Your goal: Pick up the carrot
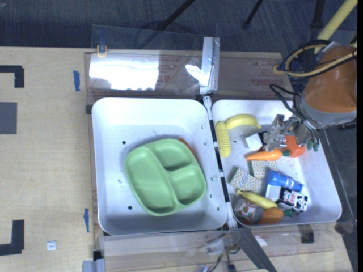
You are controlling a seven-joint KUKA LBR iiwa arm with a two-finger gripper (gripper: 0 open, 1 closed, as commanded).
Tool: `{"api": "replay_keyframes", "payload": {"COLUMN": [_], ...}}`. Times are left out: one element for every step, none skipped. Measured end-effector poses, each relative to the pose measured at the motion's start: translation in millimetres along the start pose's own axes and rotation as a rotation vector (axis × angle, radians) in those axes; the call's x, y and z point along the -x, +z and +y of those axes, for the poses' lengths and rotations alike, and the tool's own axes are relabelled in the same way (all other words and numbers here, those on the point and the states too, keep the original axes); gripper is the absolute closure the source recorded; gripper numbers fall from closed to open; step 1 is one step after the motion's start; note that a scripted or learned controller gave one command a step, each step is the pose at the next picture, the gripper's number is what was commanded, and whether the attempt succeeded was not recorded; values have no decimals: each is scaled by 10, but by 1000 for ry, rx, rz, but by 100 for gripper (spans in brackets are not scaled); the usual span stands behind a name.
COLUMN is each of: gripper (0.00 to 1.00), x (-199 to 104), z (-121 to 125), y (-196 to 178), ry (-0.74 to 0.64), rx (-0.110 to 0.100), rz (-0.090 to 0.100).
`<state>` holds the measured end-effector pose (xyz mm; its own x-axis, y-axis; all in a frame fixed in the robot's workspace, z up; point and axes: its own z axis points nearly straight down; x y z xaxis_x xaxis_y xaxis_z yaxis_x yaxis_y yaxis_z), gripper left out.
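Note:
The carrot (263, 156) is a small orange piece lying level in the right bin (329, 191), pointed end to the left. My gripper (277, 137) reaches in from the right and hangs just above the carrot's right end, touching or nearly touching it. An orange-red piece (295, 148) sits right beside the gripper on its right. The arm's orange band (332, 89) is above that.
The right bin also holds a banana (241, 120), a corn cob (223, 139), a blue bottle (282, 181), a checked cloth (244, 179), a can (248, 210) and several small toys at the front. In the left bin (113, 123) lies a green divided plate (164, 174).

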<state>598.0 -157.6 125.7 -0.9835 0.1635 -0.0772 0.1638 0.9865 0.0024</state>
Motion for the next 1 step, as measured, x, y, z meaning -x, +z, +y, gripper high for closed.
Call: {"api": "replay_keyframes", "payload": {"gripper": [0], "x": [-17], "z": [1], "y": [24], "ry": [0], "rx": [1], "rz": [5]}}
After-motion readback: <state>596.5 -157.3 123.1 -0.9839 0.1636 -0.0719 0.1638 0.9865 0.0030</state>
